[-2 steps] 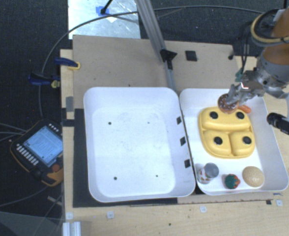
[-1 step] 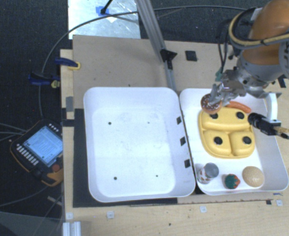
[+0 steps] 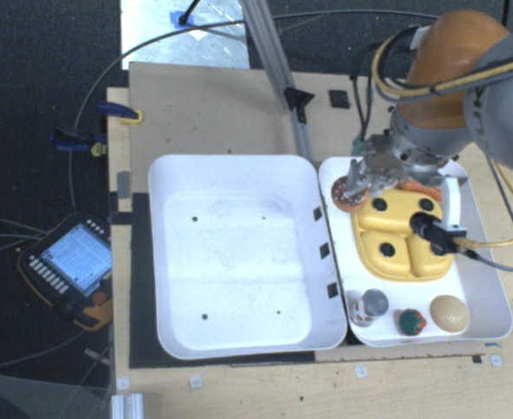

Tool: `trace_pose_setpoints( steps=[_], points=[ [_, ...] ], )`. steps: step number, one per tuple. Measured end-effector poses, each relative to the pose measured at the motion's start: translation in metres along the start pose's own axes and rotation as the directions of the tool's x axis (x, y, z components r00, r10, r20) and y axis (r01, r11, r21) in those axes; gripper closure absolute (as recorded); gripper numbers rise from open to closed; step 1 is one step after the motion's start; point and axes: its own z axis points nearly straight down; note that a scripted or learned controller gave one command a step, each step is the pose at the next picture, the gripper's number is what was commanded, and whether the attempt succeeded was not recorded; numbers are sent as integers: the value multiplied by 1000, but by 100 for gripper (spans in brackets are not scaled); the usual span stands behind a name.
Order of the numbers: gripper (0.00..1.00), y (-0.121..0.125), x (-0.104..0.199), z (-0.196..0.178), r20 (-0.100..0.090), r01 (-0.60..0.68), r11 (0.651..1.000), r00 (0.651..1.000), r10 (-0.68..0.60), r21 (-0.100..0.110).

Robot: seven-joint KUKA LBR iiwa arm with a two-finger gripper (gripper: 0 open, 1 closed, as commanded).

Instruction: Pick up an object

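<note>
Here your pincer (image 3: 354, 182) hangs over the right bin's (image 3: 492, 308) far-left corner, just above a small brown disc (image 3: 347, 201). You cannot tell its state. A yellow block (image 3: 396, 238) lies just right.

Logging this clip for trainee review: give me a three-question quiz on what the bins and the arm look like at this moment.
1. True or false: the large yellow block lies in the right bin.
2. Which thing lies nearest the camera-side right corner of that bin?
A. the beige ball
B. the small brown disc
C. the green and red ball
3. Fill in: the pincer is over the ____ bin, next to the small brown disc.

Key: 1 true; 2 A; 3 right. The left bin is not where the arm is working.
</note>
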Motion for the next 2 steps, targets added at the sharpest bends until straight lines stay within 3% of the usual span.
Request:
trace_pose_setpoints(
  steps=[2],
  points=[
    [100,-25,125,11,-2,3,1000,1000,-3,1]
  ],
)
